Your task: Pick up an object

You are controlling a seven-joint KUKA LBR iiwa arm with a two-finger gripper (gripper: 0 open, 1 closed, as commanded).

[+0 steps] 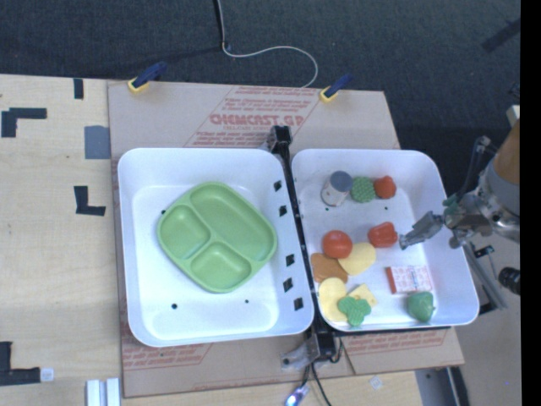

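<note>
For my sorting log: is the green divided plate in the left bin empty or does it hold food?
Empty. The green divided plate lies flat in the left bin, and all three compartments show bare green.

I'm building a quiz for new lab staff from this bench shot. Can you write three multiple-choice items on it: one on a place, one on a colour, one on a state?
1. Where does the green divided plate lie?
A. in the left bin
B. in the right bin
C. on the cardboard outside the bins

2. What colour are the clamps at the cardboard's far edge?
A. red with white
B. blue with yellow
C. black

3. How does the gripper stand?
A. pressed into the green plate
C. over the right bin's right side, holding nothing visible
B. lifting the plate clear

Answers: 1 A, the plate sits inside the left bin. 2 B, the clamps show blue with yellow. 3 C, nothing shows between its tips above the right bin.
</note>
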